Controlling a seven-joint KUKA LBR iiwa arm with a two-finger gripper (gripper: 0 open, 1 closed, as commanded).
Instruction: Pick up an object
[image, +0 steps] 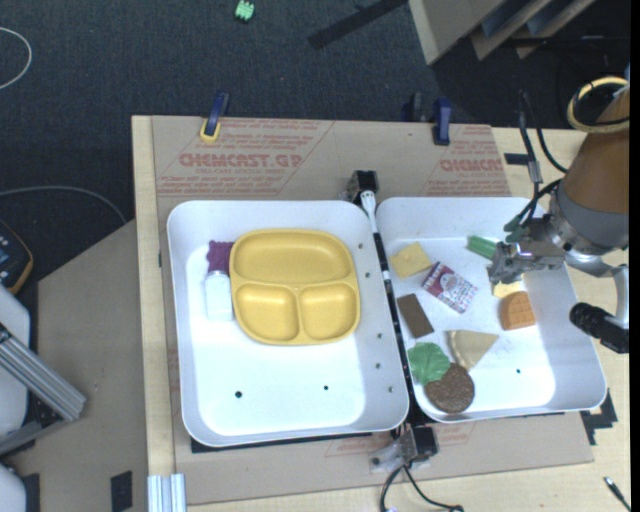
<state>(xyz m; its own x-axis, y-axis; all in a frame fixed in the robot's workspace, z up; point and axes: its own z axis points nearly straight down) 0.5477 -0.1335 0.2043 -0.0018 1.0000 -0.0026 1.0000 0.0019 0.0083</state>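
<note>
The right bin (570, 385) holds several small items. Among them are a pale yellow wedge (410, 260), a red and white packet (450, 288), a dark brown bar (414, 315), a green leaf shape (427, 358), a round brown cookie (451, 391), a tan triangle (472, 346) and an orange square (517, 311). My gripper (508, 264) reaches in from the right and hangs low over the bin's upper right part. It is just right of a green piece (481, 246) and above a small yellow piece (508, 289). Nothing is visibly held.
The left bin (280, 410) carries a yellow divided plate (295, 285), with a purple item (219, 255) and a white item (217, 296) at its left side. A black divider strip (383, 280) runs between the bins. Cables (530, 150) trail behind the arm.
</note>
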